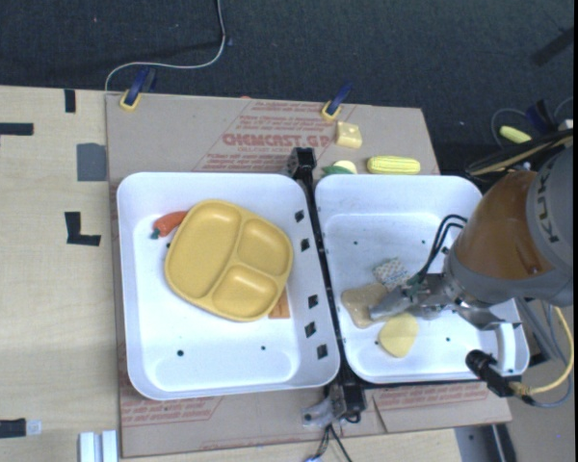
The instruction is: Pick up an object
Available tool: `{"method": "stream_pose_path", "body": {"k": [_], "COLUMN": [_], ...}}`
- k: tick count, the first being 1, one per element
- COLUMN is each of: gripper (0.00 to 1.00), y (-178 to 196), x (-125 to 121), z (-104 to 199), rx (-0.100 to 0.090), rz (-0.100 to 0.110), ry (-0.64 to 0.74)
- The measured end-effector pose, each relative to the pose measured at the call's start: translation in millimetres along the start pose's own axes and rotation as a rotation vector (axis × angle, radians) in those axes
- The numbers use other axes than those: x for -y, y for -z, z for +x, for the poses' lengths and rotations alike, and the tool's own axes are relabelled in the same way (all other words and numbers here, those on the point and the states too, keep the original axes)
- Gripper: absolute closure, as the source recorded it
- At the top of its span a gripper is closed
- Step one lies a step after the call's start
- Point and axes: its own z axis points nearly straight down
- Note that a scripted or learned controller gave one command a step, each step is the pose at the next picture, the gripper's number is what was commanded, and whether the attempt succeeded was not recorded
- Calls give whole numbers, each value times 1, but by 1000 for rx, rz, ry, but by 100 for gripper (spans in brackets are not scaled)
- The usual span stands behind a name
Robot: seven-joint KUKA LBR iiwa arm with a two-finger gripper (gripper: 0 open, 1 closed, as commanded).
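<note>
Pincer (390,303) low in the right bin (366,200), tips over a tan piece (359,305), grip state impossible to tell, pale yellow object (399,336) just beside it, yellow tray (229,259) in the left bin (140,258)

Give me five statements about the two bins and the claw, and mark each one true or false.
1. The yellow divided plate lies in the left bin. True.
2. The claw is over the left bin. False: it is low in the right bin, among the items there.
3. A pale yellow round piece lies in the right bin near the claw. True.
4. The yellow corn cob lies inside the right bin. False: it lies on the cardboard beyond the bin's far rim.
5. The orange carrot-like item sits in the right bin. False: it is in the left bin, partly under the plate's edge.
</note>
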Motion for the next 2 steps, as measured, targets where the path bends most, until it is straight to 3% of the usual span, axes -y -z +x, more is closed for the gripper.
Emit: {"method": "stream_pose_path", "body": {"k": [1, 2], "gripper": [0, 0], "y": [-2, -2], "x": [-44, -70], "z": [45, 51], "rx": [2, 3], "rz": [4, 7], "ry": [8, 5]}}
